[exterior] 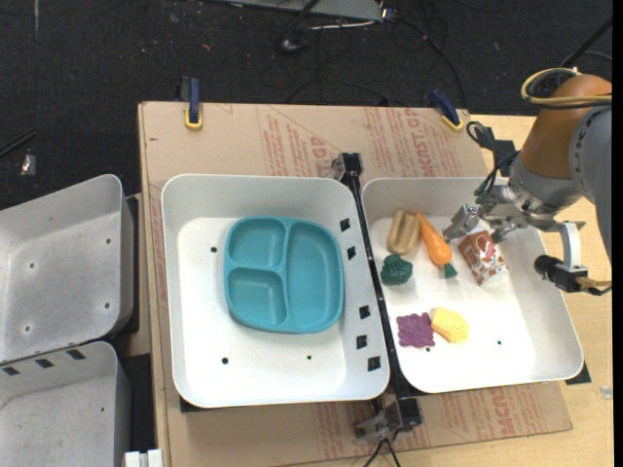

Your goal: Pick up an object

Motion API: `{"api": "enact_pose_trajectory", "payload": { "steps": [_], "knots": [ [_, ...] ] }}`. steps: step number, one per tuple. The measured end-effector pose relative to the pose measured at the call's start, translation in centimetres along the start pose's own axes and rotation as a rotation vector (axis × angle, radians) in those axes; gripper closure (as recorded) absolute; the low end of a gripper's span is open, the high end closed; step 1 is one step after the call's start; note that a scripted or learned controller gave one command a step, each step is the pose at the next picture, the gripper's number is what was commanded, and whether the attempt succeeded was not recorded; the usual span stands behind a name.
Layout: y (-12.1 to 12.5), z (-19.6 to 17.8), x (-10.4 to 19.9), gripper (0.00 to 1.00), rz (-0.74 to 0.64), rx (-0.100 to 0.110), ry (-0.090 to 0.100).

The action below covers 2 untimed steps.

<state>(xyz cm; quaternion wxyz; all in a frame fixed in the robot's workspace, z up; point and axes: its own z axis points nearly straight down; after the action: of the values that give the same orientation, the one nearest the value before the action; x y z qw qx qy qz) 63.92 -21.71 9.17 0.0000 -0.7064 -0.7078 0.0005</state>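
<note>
— While the tool (479, 224) hovered in the right white bin (545, 343), was anything lifted?
— No. Its finger state could not be determined. The brown-and-white crinkled packet (482, 257) lay on the bin floor just beneath it, beside the orange plastic carrot (434, 240). Grasp and lift remained.

you have two white bins: the left bin (185, 261) and the right bin (545, 329). in the left one you see one teal divided plate (284, 273). in the right one you count six things: one tan piece (402, 231), one orange carrot (434, 240), one dark green piece (396, 269), one red-brown packet (482, 257), one purple piece (416, 331), one yellow corn (449, 325).
</note>
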Motion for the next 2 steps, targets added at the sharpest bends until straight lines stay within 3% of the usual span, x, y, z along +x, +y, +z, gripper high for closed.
{"api": "enact_pose_trajectory", "payload": {
  "steps": [1,2],
  "knots": [
    [0.1,-1.2,0.0,1.00,-0.001,-0.004,-0.002],
    [-0.5,-5.9,0.1,1.00,0.003,-0.007,-0.001]
  ]
}}
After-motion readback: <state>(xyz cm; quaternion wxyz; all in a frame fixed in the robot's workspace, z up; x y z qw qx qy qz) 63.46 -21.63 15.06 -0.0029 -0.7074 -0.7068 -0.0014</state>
